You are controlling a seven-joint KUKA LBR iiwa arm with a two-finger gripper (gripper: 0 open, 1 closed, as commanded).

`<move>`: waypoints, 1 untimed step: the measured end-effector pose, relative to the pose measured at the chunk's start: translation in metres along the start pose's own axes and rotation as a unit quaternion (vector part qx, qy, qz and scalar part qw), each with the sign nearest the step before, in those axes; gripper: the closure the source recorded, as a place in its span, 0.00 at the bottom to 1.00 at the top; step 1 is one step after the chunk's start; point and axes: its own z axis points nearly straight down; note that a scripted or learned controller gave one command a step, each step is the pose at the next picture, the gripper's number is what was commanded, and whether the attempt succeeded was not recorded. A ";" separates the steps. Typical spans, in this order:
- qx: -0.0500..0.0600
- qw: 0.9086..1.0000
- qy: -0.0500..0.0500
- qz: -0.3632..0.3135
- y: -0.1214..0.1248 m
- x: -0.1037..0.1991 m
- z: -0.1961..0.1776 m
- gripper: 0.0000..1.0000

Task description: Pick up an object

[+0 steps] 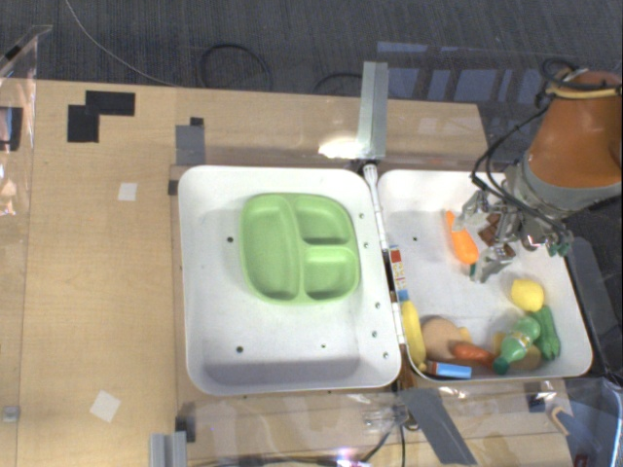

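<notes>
A green divided tray (298, 247) lies in the left bin (209, 358). In the right bin (423, 202), an orange carrot (462, 241) lies just left of the gripper (494, 249); whether its fingers are parted cannot be told. Nearer lie a lemon (527, 295) and other toy foods.

Wooden bench (97, 290) bears two white bins (209, 358).
</notes>
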 end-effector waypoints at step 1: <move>-0.001 0.997 -0.001 -0.075 0.030 -0.010 0.065 0.00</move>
